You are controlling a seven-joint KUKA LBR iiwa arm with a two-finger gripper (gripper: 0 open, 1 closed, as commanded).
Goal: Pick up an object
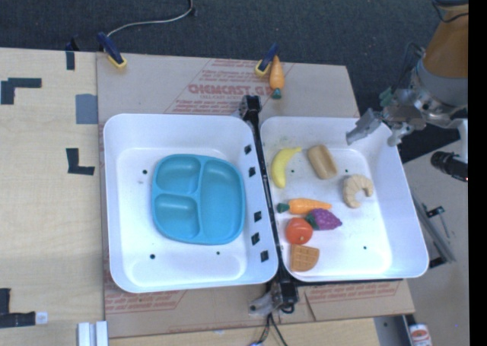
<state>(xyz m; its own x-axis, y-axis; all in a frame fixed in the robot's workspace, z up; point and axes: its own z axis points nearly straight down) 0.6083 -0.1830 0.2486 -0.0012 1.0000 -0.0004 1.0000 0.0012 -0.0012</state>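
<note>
The right bin (396,215) holds several toy foods: a yellow banana (284,163), a tan bread roll (322,161), a beige croissant (356,189), an orange carrot (306,205), a purple piece (326,220), a red tomato (298,230) and a waffle (303,258). My gripper (377,133) hangs over the bin's upper right corner, up and to the right of the bread roll. Its fingers (360,132) are spread apart, open, with nothing between them. It touches none of the foods.
The left bin (125,207) holds a blue divided plate (199,198). A black divider with clips (259,185) runs between the bins. Another small orange carrot (276,76) lies on the cardboard behind the bins, beside a yellow clamp (265,63).
</note>
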